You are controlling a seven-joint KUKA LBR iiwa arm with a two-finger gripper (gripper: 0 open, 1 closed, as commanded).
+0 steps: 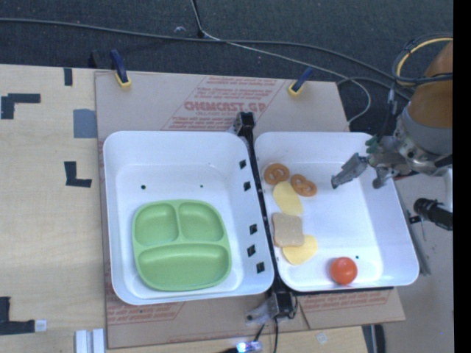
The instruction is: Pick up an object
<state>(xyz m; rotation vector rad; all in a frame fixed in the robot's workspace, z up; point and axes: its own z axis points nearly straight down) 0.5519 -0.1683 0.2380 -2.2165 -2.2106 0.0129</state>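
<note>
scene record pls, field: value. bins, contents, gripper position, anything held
left bin: holds a green divided plate
right bin: holds food items along its left side and near edge
pretzels: two, side by side, near the far left of the right bin
yellow pieces: two, one above and one below the bread slice
tomato: red, near the bin's front edge, apart from the rest
gripper: over the right bin's far right part, away from the food
held: nothing seen between the fingers
arm entry: from the view's right
</note>
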